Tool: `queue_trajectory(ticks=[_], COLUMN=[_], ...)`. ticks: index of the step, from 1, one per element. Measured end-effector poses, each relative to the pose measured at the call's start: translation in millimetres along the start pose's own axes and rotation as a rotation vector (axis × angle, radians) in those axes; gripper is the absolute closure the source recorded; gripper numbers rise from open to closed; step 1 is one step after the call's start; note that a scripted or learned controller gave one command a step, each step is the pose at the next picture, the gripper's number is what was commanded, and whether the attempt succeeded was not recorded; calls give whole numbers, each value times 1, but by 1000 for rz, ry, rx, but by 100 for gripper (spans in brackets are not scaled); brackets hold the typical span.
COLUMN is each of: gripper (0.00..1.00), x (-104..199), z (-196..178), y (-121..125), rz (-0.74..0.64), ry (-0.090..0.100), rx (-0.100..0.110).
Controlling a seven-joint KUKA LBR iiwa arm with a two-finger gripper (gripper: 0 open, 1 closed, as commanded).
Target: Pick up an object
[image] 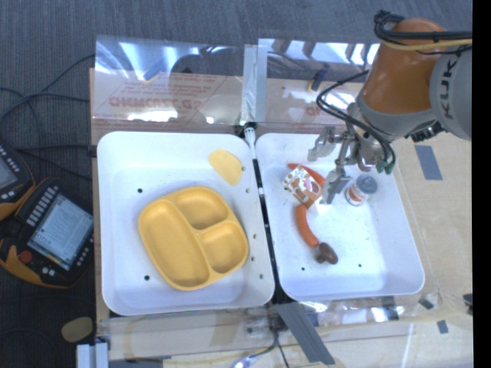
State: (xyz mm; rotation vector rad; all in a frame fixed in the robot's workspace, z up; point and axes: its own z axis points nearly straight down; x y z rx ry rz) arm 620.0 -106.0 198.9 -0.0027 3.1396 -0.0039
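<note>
Tool (337, 176) over right bin (399, 267), fingers apart, nothing held — nearest target, wrapped snack (301, 185), lies just left beside carrot (307, 226); best to centre over it — then descend straight.

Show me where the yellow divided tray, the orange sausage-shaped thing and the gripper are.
Yellow tray (193, 238), camera view: on the ridge between its compartments.
Orange sausage (306, 225), camera view: middle of its length.
Gripper (338, 176), camera view: between its fingertips, over the right bin.
</note>
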Motion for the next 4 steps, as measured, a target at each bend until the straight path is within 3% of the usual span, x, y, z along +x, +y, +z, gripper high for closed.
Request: queue_trajectory(ticks=[1, 2, 3, 4], gripper=[0, 0, 100, 100], x=[2, 16, 15, 30], z=[76, 106, 94, 9], y=[-1, 2, 2, 93], rz=[368, 642, 640, 643], ry=[-25, -23, -27, -13], rx=[-2, -3, 0, 3])
